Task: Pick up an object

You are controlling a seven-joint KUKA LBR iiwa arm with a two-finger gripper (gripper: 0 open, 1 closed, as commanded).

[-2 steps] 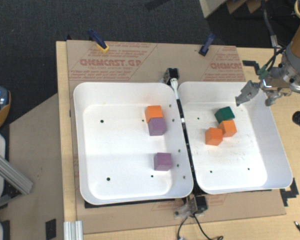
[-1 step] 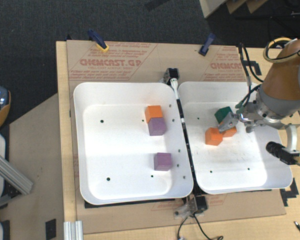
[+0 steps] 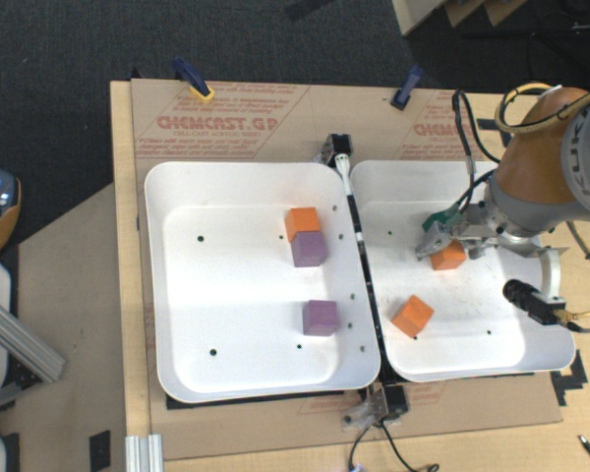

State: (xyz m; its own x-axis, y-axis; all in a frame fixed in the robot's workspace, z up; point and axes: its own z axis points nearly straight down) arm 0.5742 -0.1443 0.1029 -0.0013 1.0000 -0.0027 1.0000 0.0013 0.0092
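My claw [image 3: 450, 245] sits low in the right bin [image 3: 492, 357], right of frame centre, just under my grey wrist and orange band. An orange block [image 3: 449, 257] lies directly at the fingertips, partly covered by them. Whether the fingers are closed on it or merely resting around it: cannot tell from this angle; width of opening likewise unclear.

Second orange block [image 3: 412, 317] lies in the same bin, lower and a little left of the claw, tilted diamond-wise, well clear of the first block.

Left bin [image 3: 172, 293], centre of frame: a third orange block [image 3: 301, 222] near its upper right, with a purple block [image 3: 309, 249] touching it just below. Another purple block [image 3: 321, 317] lies lower in that bin, apart from the pair.

Both bins rest side by side, rims touching, on a cardboard sheet [image 3: 138, 264]. Two blue clamps hold the sheet's top edge: one at upper left [image 3: 193, 80], one at upper centre [image 3: 407, 87].
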